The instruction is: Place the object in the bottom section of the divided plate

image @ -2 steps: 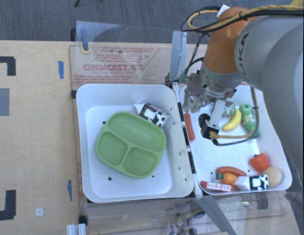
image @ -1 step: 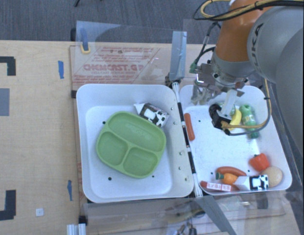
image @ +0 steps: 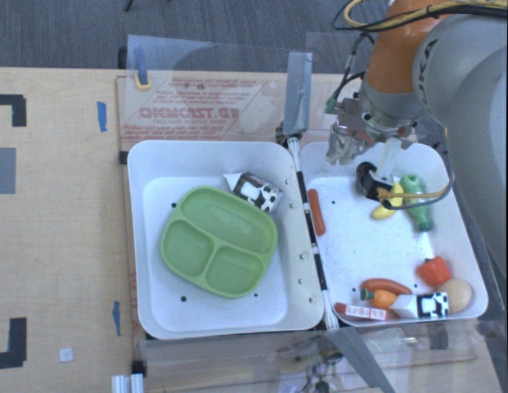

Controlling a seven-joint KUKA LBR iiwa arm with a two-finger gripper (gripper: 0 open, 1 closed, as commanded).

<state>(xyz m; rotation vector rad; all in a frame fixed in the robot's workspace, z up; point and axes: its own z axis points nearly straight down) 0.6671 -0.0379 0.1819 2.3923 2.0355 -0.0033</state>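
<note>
The gripper (image: 345, 147) hung over the far left corner of the right white bin (image: 352, 252), and I could not tell if it was open or closed. The closest toy was a small yellow plastic banana (image: 387, 207) lying just near of it, far from the green divided plate (image: 217, 215) in the left white bin (image: 147, 178). The banana looked light, hard and a bit slippery, so grabbing it across its middle seemed best.

bins: 2 (image: 147, 301) (image: 458, 211) | divided plate: 1 (image: 219, 241) | cow-print cartons: 2 (image: 255, 191) (image: 432, 304) | hot dogs: 2 (image: 316, 211) (image: 386, 286)
</note>
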